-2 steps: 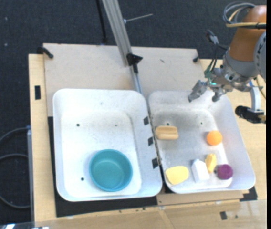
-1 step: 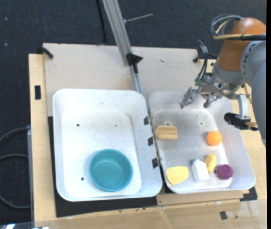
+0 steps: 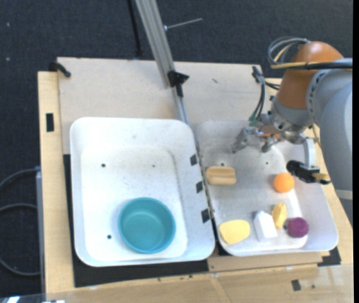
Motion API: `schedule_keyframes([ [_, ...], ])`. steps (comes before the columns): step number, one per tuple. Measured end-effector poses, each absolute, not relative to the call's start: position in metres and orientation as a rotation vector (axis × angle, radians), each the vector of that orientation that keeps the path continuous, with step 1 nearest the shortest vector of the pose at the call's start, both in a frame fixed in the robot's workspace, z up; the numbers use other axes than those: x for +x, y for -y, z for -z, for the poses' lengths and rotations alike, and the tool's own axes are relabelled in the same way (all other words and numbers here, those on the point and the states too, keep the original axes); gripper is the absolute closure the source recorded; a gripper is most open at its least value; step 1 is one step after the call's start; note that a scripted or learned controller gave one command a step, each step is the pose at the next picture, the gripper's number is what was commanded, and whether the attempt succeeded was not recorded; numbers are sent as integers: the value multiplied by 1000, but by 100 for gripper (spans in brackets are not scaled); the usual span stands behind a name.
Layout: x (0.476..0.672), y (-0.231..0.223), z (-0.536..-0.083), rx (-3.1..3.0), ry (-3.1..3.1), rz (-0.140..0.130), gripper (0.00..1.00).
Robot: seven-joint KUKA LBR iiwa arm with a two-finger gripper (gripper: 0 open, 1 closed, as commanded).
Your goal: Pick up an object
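Observation:
My gripper (image 3: 253,145) hangs over the far part of the right bin (image 3: 249,191), open, with nothing between its fingers. A tan bread-like block (image 3: 220,175) lies just in front of it and to its left, apart from it. An orange ball (image 3: 284,182) rests toward the bin's right side. Along the near edge sit a yellow lump (image 3: 234,231), a white block (image 3: 265,225), a small yellow piece (image 3: 280,214) and a purple ball (image 3: 297,226).
The left bin (image 3: 129,156) holds a teal bowl (image 3: 146,225) at its near side. A slanted metal pole (image 3: 160,43) rises behind the bins. The grey arm with its orange band (image 3: 306,74) enters from the right.

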State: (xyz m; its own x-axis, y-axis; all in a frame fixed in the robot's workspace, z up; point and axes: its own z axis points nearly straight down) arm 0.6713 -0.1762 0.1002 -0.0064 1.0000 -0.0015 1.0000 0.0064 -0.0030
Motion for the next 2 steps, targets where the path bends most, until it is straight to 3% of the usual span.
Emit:
schedule_keyframes([
  [1, 673, 177, -116, -2215, 2238, -1, 100],
  [2, 673, 171, -177, -2221, 2231, 7, 100],
])
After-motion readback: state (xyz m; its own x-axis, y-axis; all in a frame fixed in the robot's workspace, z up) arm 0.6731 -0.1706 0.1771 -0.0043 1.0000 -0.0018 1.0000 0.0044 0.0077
